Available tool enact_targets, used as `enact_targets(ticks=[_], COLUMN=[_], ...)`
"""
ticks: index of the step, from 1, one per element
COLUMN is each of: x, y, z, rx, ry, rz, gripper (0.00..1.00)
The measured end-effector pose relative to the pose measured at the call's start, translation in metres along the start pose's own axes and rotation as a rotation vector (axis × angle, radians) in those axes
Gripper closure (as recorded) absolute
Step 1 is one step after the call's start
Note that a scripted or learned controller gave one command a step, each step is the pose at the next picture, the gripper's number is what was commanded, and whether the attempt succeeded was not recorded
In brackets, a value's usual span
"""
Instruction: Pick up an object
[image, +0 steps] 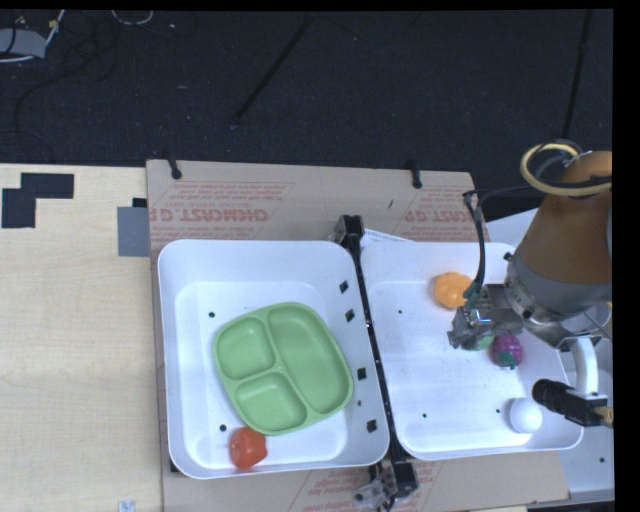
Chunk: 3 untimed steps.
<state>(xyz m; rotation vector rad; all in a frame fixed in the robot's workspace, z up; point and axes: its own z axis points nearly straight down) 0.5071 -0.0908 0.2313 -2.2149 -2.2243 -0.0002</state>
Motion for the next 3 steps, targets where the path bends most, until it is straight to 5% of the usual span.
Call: enact_targets(ticks=[3], x=[0.162], y=[-0.013], z=[0.019], rx=[0.003], ry=[0.001], rz=[-0.002], gripper=[1.0])
